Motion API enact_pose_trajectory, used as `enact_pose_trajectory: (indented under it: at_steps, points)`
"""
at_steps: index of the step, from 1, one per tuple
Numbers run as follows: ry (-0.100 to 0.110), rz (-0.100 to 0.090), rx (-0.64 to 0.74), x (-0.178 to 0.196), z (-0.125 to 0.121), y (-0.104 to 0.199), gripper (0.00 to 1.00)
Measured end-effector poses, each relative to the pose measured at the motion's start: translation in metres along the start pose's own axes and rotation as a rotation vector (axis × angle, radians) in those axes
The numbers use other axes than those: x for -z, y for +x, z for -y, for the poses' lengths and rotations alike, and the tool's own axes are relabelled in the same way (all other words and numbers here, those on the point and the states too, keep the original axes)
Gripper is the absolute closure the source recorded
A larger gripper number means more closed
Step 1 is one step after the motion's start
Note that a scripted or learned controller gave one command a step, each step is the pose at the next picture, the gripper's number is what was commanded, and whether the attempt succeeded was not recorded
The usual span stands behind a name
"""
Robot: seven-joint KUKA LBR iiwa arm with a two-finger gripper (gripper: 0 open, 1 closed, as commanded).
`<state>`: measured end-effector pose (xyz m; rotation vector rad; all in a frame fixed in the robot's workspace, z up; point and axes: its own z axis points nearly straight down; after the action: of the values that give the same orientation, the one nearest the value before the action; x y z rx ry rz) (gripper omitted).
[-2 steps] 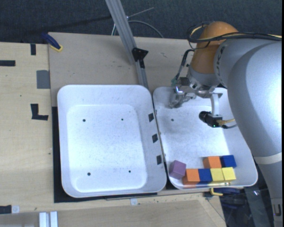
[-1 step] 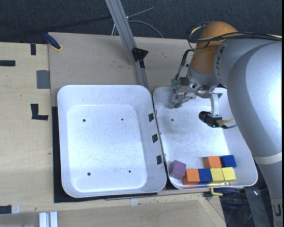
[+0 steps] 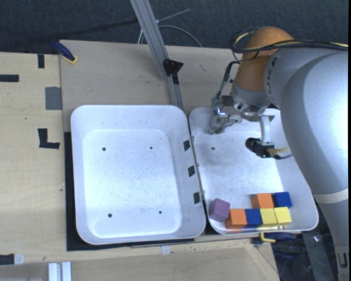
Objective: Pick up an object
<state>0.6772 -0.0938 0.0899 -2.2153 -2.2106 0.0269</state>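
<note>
Blocks bunched at the near rim

Blocks (image 3: 258,209) sit clustered in the right bin's (image 3: 234,168) near corner: purple, orange, blue and yellow, touching one another. Beside it, the left bin (image 3: 128,174). Farther back, the gripper (image 3: 218,122) hangs over the right bin's far left corner, well apart from them; open or clenched, I cannot tell.

Light wooden bench (image 3: 23,174) with black tape marks (image 3: 45,138); dark carpet (image 3: 58,4) behind; slanted metal pole (image 3: 149,25).

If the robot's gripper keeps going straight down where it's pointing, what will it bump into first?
Probably just the bare white floor of the right bin, near its top left corner. The gripper points down there, and the colored blocks sit far off at the bin's near end. Depth is hard to judge from this slant.
</note>
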Motion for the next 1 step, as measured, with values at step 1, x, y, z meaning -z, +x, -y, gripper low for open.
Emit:
enact_pose_trajectory:
  at_steps: [1]
  points:
    - [0.000,0.000,0.000,-0.0001,0.0000,0.0001,1.00]
